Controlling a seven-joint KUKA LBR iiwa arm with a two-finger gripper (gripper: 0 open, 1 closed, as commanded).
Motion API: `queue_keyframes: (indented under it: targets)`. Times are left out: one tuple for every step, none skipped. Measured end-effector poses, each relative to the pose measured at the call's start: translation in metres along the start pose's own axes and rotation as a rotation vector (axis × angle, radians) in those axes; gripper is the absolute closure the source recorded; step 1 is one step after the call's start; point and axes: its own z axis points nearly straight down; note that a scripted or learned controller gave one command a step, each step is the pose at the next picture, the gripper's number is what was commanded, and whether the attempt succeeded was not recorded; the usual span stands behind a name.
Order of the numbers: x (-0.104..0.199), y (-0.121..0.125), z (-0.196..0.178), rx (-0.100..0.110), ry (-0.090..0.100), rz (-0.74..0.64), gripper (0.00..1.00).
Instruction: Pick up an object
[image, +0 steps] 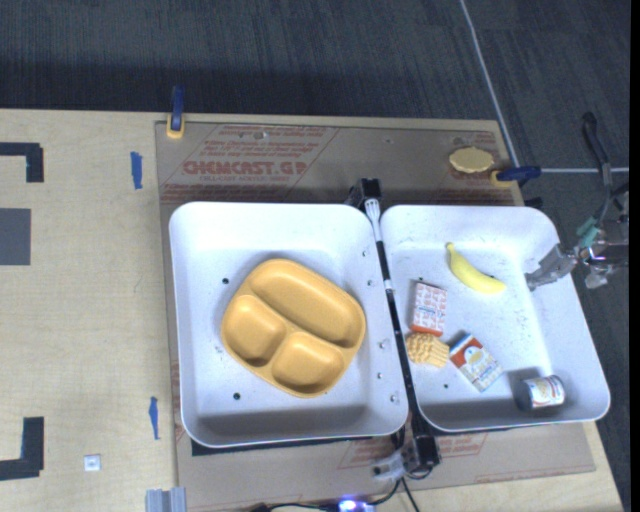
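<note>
The right bin holds a yellow banana at the back. A red-and-white packet and a yellow waffle-like piece lie near the bin's left wall. A small carton lies tilted in the middle, and a can lies on its side in the front right corner. My gripper hangs at the bin's right rim, to the right of the banana and apart from it, with nothing visibly in it.
The left bin carries a large yellow three-compartment tray. A black divider runs between the bins. A tan disc and a blue clamp sit on the cardboard behind the right bin. A thin pole slants overhead.
</note>
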Motion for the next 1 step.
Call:
queue_keyframes:
  targets:
    - [-0.0345, 0.0373, 0.1374, 0.003, 0.004, -0.001, 0.0]
